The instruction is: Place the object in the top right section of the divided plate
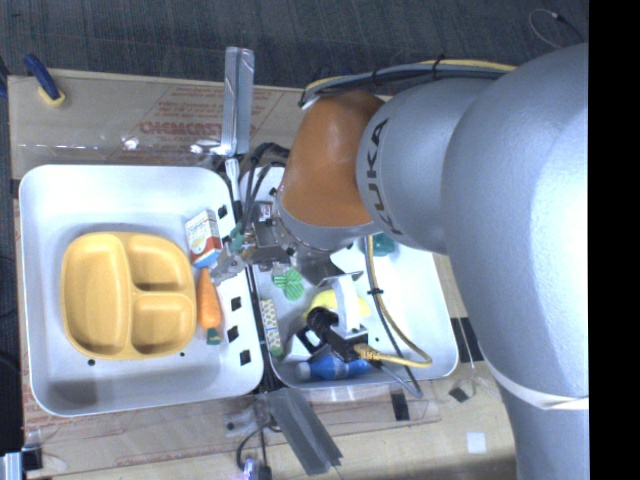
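Within one bin [50,388], a carrot [208,306] lies at 3 o'clock of the divided plate [128,293]; how the gripper [255,248] stands I cannot tell.

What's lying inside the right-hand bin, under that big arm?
A green thing, a yellow thing and a blue thing show at its left side. The arm covers much of the right bin, so anything beneath it is hidden.
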Controlling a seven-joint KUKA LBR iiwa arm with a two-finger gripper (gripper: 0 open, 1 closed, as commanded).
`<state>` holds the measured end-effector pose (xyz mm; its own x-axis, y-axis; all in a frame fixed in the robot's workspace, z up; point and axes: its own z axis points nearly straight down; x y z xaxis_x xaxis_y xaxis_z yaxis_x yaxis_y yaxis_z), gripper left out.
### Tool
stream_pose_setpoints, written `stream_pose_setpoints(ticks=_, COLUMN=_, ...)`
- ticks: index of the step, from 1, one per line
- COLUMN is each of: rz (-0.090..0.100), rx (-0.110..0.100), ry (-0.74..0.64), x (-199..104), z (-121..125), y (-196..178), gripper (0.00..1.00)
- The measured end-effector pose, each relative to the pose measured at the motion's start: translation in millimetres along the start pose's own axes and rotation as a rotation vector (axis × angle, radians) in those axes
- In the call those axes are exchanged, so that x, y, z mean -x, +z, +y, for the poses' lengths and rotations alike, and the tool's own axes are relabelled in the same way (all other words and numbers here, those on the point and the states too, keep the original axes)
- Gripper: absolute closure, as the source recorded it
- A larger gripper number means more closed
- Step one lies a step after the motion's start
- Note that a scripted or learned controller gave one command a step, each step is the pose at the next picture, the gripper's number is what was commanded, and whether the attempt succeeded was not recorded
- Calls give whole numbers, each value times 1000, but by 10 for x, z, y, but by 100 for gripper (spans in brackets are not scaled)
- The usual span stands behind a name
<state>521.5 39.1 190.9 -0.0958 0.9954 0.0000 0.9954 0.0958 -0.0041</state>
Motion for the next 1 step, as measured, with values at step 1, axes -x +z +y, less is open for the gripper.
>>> stream_pose_setpoints(ticks=1, rz=-1, rx=-2, ry=-5, x=-3, z=4, y=-94, gripper=100)
